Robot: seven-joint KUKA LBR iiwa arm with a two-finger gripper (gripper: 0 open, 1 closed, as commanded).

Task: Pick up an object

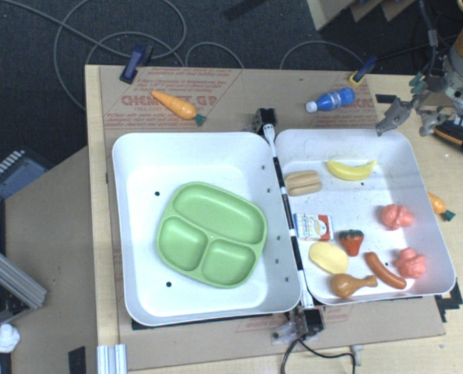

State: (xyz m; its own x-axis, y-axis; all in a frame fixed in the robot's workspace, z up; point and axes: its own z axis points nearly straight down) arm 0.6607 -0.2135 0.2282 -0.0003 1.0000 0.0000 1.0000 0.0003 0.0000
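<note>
The right bin [418, 170] holds several toy foods: a yellow banana [350, 168], a bread roll [302, 182], a small carton [311, 226], a strawberry [352, 241], a yellow potato-like piece [328, 257], a sausage [385, 271], a drumstick [351, 285] and two pink pieces [397, 216] [410, 263]. My gripper [409, 121] hangs over the bin's far right corner, above and to the right of the banana. Its fingers stand open with nothing between them.
The left bin [138, 162] holds a green divided plate [210, 234]. Behind the bins on the bench lie a carrot [177, 105] and a blue bottle [331, 100]. A small orange piece [437, 205] sits just outside the right bin's right wall.
</note>
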